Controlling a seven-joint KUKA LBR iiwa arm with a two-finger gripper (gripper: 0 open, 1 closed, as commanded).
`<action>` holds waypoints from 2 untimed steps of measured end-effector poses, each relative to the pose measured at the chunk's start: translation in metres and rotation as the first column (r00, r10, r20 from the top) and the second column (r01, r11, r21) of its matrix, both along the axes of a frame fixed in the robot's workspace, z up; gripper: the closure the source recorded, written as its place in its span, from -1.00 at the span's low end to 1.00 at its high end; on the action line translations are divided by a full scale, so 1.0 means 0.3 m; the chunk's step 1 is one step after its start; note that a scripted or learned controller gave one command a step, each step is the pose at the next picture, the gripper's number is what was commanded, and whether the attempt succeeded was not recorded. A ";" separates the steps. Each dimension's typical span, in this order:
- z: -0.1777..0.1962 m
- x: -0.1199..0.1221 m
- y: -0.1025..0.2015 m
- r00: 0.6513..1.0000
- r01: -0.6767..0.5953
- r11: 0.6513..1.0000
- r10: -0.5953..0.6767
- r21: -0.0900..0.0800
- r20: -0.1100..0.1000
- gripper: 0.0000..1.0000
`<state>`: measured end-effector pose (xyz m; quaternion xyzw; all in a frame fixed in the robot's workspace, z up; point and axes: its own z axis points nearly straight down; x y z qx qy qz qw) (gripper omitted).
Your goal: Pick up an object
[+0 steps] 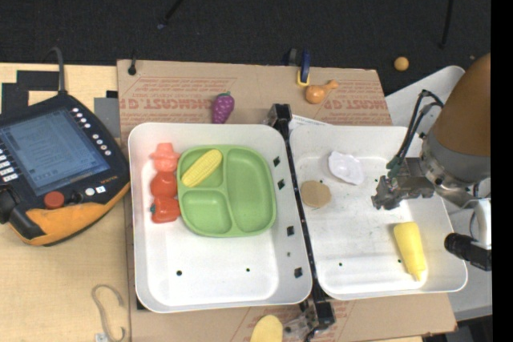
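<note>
In the right shallow white bin (pixel 377 268) three loose things lie on the floor: a yellow plastic corn-like piece (pixel 409 249) near the front right corner, a flat round tan disc (pixel 315 194) close to the left wall, and a crumpled white plastic piece (pixel 345 167) a little behind and to the right of the disc. The dark two-finger gripper (pixel 386 198) hangs over the bin's right half, just behind and to the left of the yellow piece and well apart from the disc; nothing can be seen between its tips, and whether the jaws stand apart or together cannot be told from this slant. The grey arm with its orange band (pixel 469 120) rises from it toward the right. The left white bin (pixel 208 280) holds a green three-compartment plastic plate (pixel 240 204), with a yellow toy corn cob (pixel 199 167) lying tilted in its back left compartment, and a red-orange plastic toy (pixel 163 183) touching the plate's left edge. Behind the bins, on brown cardboard (pixel 176 96), sit a purple toy grape bunch (pixel 222 106) and an orange toy gourd (pixel 318 91). A teach pendant with a screen (pixel 52 160) rests on the bench at far left.
</note>
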<state>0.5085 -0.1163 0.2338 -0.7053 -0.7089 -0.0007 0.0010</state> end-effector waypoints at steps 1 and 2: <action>-0.008 0.076 0.176 1.000 0.001 1.000 -0.001 -0.001 -0.001 1.00; -0.045 0.203 0.308 1.000 0.002 1.000 -0.002 -0.001 -0.001 1.00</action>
